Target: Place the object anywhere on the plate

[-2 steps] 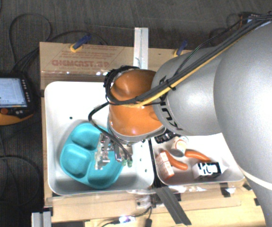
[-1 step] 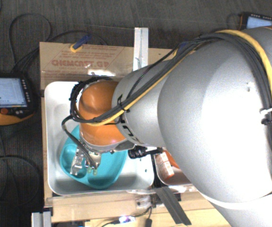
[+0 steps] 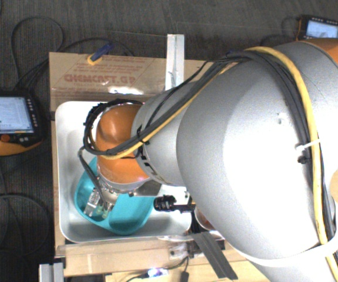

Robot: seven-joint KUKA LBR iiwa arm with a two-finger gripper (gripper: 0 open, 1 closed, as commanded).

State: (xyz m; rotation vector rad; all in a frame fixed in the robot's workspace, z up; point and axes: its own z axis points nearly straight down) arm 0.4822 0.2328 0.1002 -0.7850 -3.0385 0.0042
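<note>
Over left bin: gripper low above teal plate.
Jaws: opening and hold cannot be told.
Task object: hidden or indistinguishable.
Obstruction: grey arm covers right bin, most of plate.
Surroundings: cardboard sheet; pendant left.

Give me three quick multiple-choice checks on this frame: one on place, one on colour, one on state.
1. Where is the plate?
A. In the white bin at the view's left
B. On the cardboard sheet
C. On the floor beside the handheld screen

2. What colour is the plate?
A. Red
B. Teal
C. Black

3. How does the end effector stand to the plate?
A. Far off over the cardboard
B. Over the floor
C. Directly over the plate's left part

Answers: 1 A, white bin walls surround it. 2 B, its visible surface is teal. 3 C, the tip overlaps the teal surface.
</note>
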